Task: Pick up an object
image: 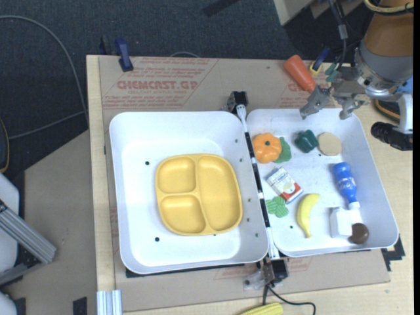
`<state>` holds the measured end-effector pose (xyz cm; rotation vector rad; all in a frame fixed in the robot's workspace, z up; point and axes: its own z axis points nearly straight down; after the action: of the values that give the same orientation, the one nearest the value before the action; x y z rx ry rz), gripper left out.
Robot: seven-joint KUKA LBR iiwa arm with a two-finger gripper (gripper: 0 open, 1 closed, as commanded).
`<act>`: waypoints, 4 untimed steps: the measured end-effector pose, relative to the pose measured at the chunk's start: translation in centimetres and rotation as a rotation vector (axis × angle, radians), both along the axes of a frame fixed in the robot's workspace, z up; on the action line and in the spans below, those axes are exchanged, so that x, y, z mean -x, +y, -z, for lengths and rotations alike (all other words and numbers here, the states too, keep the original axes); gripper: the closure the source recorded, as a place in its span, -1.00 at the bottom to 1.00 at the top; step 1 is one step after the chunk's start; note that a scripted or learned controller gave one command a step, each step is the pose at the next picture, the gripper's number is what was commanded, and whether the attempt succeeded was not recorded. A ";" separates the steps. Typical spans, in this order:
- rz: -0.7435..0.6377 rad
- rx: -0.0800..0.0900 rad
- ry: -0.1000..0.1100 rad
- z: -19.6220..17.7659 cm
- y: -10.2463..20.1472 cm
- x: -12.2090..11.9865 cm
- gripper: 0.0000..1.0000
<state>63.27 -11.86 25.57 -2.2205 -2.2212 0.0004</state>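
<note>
Basically you're at the start: tool (329,105) hangs wide and empty over the right bin's (377,176) far edge, nothing picked, every object still lying loose.

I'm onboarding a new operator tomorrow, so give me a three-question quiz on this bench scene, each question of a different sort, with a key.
1. True or false: the yellow divided plate lies in the right bin.
2. Multiple choice: what lies just beside the banana toward the left bin? A) the blue bottle B) the green leafy piece C) the orange pumpkin
3. Fill in: the gripper hangs over the ____ edge of the right bin.

Key: 1 false, the plate is in the left bin; 2 B; 3 far, the edge toward the top of the camera view.
</note>
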 end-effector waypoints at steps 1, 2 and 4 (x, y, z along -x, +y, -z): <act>0.001 0.001 0.002 9.1 -3.9 -3.3 -1.00; 0.000 0.001 -0.005 16.9 -4.6 -1.8 -1.00; -0.002 0.000 -0.005 9.6 0.8 -3.5 1.00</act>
<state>66.77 -11.02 15.94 -2.2210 -2.2256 -0.0048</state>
